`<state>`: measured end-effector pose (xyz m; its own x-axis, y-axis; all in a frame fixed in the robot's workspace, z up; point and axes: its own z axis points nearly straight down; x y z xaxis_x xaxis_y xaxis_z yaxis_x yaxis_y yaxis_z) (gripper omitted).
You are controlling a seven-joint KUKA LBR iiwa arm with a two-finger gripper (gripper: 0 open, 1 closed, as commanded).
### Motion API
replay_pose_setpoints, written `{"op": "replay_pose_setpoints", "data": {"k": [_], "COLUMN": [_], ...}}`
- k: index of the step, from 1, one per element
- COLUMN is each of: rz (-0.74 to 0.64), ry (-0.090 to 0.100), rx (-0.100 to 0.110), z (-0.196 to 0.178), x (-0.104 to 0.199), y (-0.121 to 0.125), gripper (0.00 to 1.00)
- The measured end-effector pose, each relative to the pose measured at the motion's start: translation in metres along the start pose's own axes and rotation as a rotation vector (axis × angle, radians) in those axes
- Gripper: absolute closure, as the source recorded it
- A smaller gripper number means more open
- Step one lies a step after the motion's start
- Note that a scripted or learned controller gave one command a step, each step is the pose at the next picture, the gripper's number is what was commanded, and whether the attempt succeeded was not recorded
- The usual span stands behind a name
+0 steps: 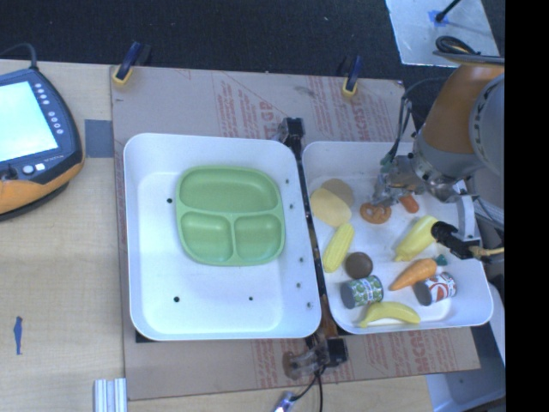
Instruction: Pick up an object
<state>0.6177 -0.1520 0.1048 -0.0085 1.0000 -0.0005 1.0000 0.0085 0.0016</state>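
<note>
Overhead slanted view of a wooden bench (60,273) bearing two shallow white bins on a sheet of brown cardboard (232,101). The left bin (146,299), at the centre of the frame, contains a green three-compartment plate (230,215) lying flat in its upper half. The right bin (343,153), at centre right, contains an assortment of toy foods: a pale yellow rounded piece (329,202) at its upper left, an ear of corn (338,245) just below it, a dark brown round item (358,264), a small green-labelled can (364,291) lying on its side, a banana (389,314) along the lower edge, a carrot (413,274), a red-and-white can (436,289) at lower right, a yellow pepper-like piece (415,237), and an orange-red slice (375,213) near the upper middle. The arm (459,118), grey with an orange band, enters from the upper right of the frame; its gripper (393,189) is lowered into the upper part of the right bin, directly above and beside the orange-red slice, with a small red item (410,202) just to its right. How far the pincer is parted, and whether it has hold of anything, cannot be told at this angle. A handheld control pendant (30,140) lies at the far left of the frame, and two clamps (129,62) fix the cardboard at its upper edge.
</note>
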Motion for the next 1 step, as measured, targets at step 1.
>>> {"op": "replay_pose_setpoints", "data": {"k": [1], "rz": [0.008], "ry": [0.002], "rx": [0.005], "z": [-0.0520], "x": [0.0135], "y": [-0.0412], "gripper": [1.00]}}
